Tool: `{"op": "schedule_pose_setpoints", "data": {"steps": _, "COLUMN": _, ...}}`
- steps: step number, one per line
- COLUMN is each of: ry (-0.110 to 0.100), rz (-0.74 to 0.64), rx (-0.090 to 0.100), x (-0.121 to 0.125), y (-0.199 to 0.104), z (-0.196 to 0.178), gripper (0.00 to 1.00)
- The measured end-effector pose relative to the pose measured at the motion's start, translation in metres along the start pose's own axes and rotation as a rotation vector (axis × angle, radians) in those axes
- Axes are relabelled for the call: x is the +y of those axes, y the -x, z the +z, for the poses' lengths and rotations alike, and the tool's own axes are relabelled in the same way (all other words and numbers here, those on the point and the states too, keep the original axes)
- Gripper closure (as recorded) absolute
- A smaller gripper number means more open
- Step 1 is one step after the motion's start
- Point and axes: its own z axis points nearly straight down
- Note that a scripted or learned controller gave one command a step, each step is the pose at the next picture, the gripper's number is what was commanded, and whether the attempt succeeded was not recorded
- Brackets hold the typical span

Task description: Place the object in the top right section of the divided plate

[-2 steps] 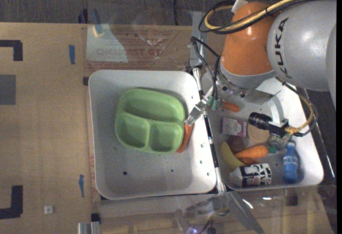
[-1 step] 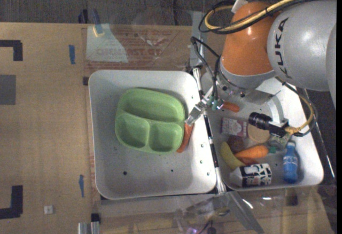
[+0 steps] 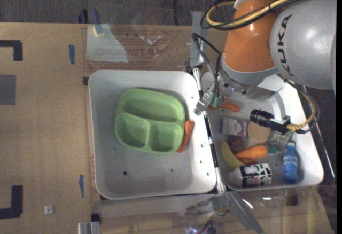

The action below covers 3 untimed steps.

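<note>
Grey arm (image 3: 307, 30) is showing "KUKA"; we're seeing carrot (image 3: 186, 135) lying off green plate's (image 3: 149, 121) right rim; tool (image 3: 206, 102) grip: can't tell.

The arm (image 3: 307, 40) is glossy grey with black KUKA lettering. An orange band (image 3: 251, 40) sits above its wrist. Yellow and black cables (image 3: 256, 11) loop over it.

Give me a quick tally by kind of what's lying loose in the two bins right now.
Carrots: 2
Banana: 1
Blue bottle: 1
Black-and-white carton: 1
Small pink-white box: 1
Green plate: 1
Total: 7
</note>
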Motion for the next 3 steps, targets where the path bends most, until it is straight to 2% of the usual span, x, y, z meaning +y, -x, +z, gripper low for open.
{"op": "schedule_pose_setpoints", "data": {"steps": 1, "ry": -0.005, "rz": -0.091, "rx": 0.003, "x": -0.017, "y": -0.059, "z": 0.011, "gripper": 1.00}}
{"op": "schedule_pose_setpoints", "data": {"steps": 2, "ry": -0.005, "rz": -0.324, "rx": 0.005, "x": -0.045, "y": -0.105, "z": 0.011, "gripper": 1.00}}
{"op": "schedule_pose_setpoints", "data": {"steps": 3, "ry": 0.000, "rz": -0.503, "rx": 0.000, "x": 0.017, "y": -0.123, "z": -0.031, "gripper": 1.00}}
